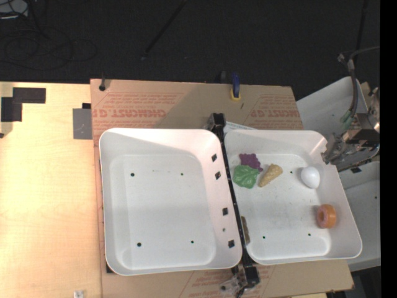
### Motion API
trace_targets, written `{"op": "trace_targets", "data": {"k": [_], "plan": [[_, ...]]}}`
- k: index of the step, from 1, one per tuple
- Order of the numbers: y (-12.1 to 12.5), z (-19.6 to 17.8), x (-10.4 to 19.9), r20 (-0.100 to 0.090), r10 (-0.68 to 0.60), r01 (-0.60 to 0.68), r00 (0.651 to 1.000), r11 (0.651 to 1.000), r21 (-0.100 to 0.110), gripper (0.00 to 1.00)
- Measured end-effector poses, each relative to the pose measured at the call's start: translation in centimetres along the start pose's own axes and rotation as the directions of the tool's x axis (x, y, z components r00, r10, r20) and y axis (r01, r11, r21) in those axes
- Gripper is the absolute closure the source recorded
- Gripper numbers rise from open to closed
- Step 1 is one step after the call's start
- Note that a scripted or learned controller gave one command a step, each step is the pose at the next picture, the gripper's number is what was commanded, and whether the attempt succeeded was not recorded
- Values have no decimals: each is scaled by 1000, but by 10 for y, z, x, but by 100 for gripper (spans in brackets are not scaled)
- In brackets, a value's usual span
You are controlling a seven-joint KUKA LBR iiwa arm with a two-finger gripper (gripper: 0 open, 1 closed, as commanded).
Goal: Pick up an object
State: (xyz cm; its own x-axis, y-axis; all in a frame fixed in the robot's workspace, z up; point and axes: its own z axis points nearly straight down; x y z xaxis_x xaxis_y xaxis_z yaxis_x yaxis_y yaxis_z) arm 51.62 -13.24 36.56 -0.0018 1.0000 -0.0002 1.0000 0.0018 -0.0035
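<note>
End effector (352,146) parked at right bin (291,244) edge, grip state unreadable. Inside: purple piece (250,160), green piece (245,177), tan cone (270,174), white egg (310,177), orange ring (326,216). Best approach: target isolated ring, descend vertically, centre over it.

Purple toy (250,160), green toy (245,177), orange roll (326,216)

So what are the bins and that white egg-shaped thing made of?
The bins look like thin moulded plastic, matte white with rounded corners and soft glare. The egg seems smooth hard plastic, to judge by its slight sheen, though ceramic can't be ruled out.
</note>
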Motion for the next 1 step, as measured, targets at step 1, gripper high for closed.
{"op": "trace_targets", "data": {"k": [1], "plan": [[-43, 101, -60, -3, 6, -6, 1000, 1000, 6, 100]]}}
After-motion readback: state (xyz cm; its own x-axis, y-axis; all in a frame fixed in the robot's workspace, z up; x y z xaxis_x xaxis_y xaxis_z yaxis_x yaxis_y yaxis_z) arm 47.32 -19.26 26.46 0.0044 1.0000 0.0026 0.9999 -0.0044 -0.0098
